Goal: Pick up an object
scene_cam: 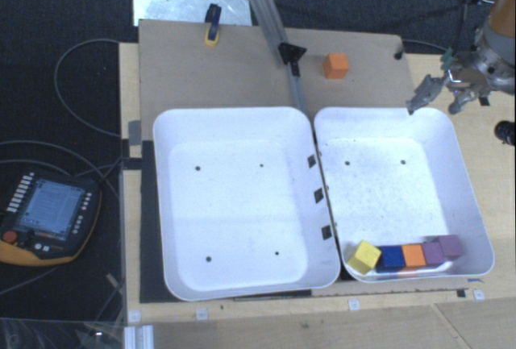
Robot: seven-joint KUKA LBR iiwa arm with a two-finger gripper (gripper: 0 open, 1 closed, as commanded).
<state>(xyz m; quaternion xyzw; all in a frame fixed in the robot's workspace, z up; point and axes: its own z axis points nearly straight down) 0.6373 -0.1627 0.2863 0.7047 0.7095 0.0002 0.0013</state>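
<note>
Along the front wall of the right bin (pixel 463 178) lies a row of small blocks: a yellow block (pixel 364 256), a blue block (pixel 392 258), an orange block (pixel 414 255) and two purple blocks (pixel 443 248). My gripper (pixel 439 96) hangs at the right edge of the view, over the far right corner of the right bin. Its two fingers are spread apart with nothing between them. It is far from the row of blocks.
The left bin (pixel 234 194) sits beside the right one. An orange cube (pixel 336 65) rests on the brown board behind the bins. A slanted metal pole (pixel 266 1) crosses the back. A teach pendant (pixel 44 214) with cables lies at the left.
</note>
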